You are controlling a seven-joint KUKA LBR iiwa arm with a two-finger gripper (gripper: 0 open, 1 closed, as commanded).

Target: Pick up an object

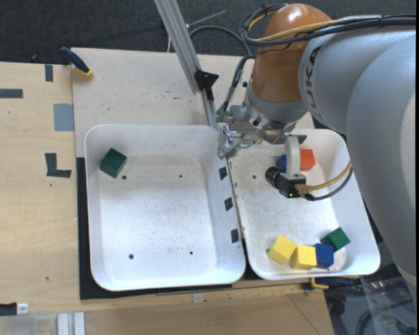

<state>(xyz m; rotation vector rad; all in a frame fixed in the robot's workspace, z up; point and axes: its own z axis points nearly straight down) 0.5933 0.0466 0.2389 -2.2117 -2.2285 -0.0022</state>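
1. Hand of the grey arm: upper centre of the frame, over the top end of the wall shared by the two bins. I cannot tell whether it is released or clenched, and I see no object in it.
2. Candidate objects: a dark green cube lies alone in the upper left of the shallow white left bin. The shallow white right bin holds a cluster at lower right: a yellow cube, a second yellow cube, a blue cube and a smaller green cube. An orange block and a small blue block lie near the wrist.
3. Step in hand, as I judge it: choosing and approaching a target. I would take the dark green cube, which is well apart from everything else. I would centre the hand above it, square to its faces, then descend straight and mind the nearby bin wall. The clustered cubes touch one another, so a grasp there risks a nudge.
4. Hard to make out: the arm cuts off the right bin's upper right corner. The small blue block is partly hidden, and the hand's tip blurs against the bin rim.
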